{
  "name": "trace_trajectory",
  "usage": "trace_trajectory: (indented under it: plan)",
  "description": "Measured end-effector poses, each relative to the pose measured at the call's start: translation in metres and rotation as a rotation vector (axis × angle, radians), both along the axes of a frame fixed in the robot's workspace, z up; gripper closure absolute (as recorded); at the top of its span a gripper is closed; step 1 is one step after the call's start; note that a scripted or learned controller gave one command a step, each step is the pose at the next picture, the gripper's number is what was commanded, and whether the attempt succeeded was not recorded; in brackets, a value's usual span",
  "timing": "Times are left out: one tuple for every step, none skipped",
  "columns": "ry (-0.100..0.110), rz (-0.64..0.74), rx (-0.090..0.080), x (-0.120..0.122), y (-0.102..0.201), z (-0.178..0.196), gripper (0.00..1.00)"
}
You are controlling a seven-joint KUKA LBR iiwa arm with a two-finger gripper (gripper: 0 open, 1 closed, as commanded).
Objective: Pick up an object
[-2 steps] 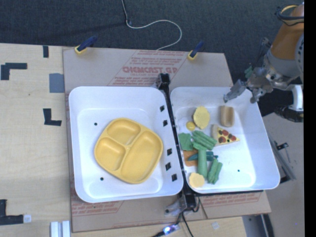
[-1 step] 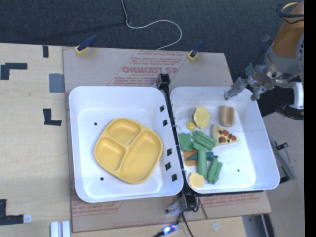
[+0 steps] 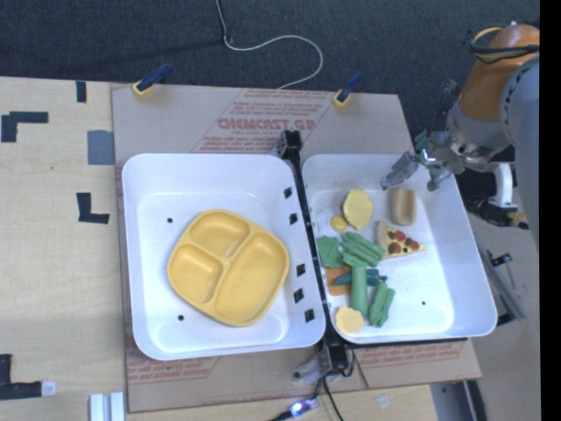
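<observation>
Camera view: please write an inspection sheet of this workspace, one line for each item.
Surface: two white bins, left bin and right bin, on cardboard on a wooden bench.
Job's things: in the right bin, a pizza slice toy, bread roll, yellow round pieces, green bean toys.
Clutter: yellow divided plate in the left bin.
Grippers: gripper open above the right bin's far edge, holding nothing.
Cables: white cable on the dark floor.
Surroundings: two clamps on the cardboard.

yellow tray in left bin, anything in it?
Empty. The yellow tray lies flat in the left bin; all three compartments show bare.
</observation>
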State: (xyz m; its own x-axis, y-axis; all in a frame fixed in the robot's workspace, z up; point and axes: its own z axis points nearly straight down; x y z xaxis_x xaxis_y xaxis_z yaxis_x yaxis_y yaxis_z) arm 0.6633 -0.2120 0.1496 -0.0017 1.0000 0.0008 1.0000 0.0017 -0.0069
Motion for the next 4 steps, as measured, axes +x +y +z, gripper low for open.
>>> trace_trajectory:
  plan:
    - [-0.001,0.000,-0.001,-0.003,0.000,-0.044,0.00]
    - [-0.004,0.002,-0.002,-0.004,0.002,-0.067,0.00]
    - [-0.004,0.003,-0.003,-0.003,0.002,-0.055,1.00]
    - [-0.007,-0.002,-0.001,-0.013,0.003,-0.003,1.00]
